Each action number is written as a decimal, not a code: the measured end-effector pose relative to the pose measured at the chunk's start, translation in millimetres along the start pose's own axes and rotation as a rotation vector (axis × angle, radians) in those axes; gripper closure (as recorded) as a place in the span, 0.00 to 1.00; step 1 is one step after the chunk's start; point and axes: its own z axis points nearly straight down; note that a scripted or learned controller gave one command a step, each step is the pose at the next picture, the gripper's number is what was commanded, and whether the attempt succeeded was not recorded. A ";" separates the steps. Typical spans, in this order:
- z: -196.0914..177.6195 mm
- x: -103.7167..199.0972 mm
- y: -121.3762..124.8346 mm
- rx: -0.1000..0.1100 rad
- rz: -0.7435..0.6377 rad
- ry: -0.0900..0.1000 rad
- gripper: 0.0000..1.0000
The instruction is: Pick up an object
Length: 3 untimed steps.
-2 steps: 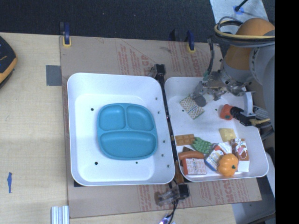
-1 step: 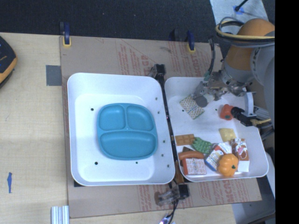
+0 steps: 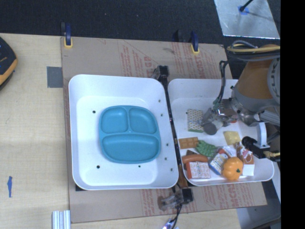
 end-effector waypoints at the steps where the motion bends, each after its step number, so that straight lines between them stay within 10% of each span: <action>1: -98.9 77.6 23.3 -0.014 -0.007 0.001 1.00; 3: -109.2 157.4 5.9 -0.003 -0.005 -0.001 1.00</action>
